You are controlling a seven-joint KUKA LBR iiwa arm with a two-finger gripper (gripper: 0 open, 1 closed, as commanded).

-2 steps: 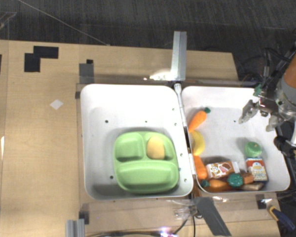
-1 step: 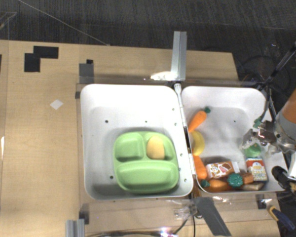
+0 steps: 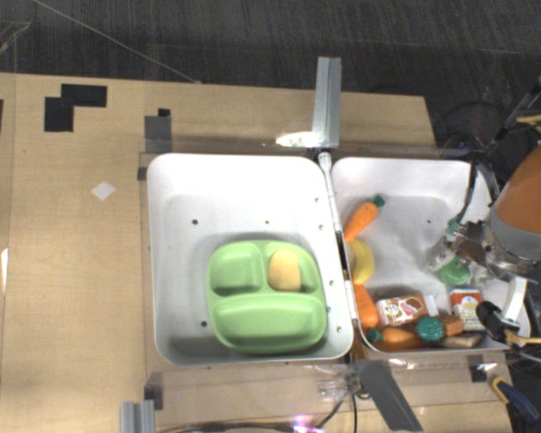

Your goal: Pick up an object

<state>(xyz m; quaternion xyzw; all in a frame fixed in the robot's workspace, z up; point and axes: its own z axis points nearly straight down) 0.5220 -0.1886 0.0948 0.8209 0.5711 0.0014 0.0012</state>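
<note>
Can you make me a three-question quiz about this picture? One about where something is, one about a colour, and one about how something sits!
1. Where is the green tray?
A. In the left bin
B. In the right bin
C. On the floor

2. What colour is the round fruit on the tray?
A. Blue
B. Yellow
C. Purple

3. How does the upper carrot sit?
A. Standing upright on the tray
B. Lying slanted in the right bin
C. Hanging over the left bin

Answers: 1 A, the tray rests inside the left bin. 2 B, the fruit looks yellow. 3 B, the carrot lies tilted on the floor of the right bin, near the divider.
</note>
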